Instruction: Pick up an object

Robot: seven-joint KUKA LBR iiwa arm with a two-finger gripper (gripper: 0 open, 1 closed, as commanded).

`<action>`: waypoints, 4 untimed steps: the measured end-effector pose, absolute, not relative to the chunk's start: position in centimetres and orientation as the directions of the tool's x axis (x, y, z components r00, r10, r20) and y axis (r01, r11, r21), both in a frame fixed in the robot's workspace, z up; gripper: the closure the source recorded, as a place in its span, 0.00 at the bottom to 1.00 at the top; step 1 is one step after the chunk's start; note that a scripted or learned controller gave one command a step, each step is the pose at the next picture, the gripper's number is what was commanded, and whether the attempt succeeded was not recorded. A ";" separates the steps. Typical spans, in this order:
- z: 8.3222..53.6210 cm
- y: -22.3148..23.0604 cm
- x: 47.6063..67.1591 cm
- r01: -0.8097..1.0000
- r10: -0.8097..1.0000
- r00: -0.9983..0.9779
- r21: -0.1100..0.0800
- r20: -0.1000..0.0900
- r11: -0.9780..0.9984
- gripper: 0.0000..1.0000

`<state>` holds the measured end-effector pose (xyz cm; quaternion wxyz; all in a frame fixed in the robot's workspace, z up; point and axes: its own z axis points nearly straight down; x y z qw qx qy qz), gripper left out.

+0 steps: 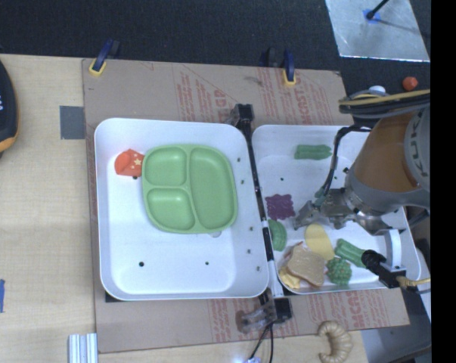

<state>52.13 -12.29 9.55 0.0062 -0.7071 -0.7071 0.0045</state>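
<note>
In the right bin (288, 138), a smooth white plastic tray with rounded corners, lies a small heap of toy food. A purple, knobbly, roughly square piece (280, 205) sits near the bin's left wall, with a glossy dark green pod-shaped piece (277, 236) just below it. Toward the bin's near edge a pale yellow rounded lump (318, 239) touches a flat tan slice (306, 266) shaped like bread, and a bumpy green floret (339, 271) sits just beside that, under a ribbed green cylinder (352, 251). A ridged green bar (312, 153) lies apart near the far wall.

The pincer (312, 212) hangs low over the middle of this bin, between the purple piece and the yellow lump (its dark metal parts blur together, so I cannot tell how wide it stands). Nothing is visible between its tips.

The left bin (122, 263) carries a matte green divided plate (190, 188) with three compartments and a red rounded piece (128, 162) touching its left rim. Both bins rest on brown cardboard (175, 89) over the wooden desk (31, 240).
</note>
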 end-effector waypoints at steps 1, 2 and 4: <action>9.1 -12.0 47.3 1.000 1.000 -0.003 -0.008 0.002 0.003 0.00; 10.2 -12.1 47.6 1.000 1.000 -0.007 -0.005 0.000 0.007 1.00; 9.3 -21.7 55.0 1.000 1.000 0.001 0.005 -0.006 -0.001 0.00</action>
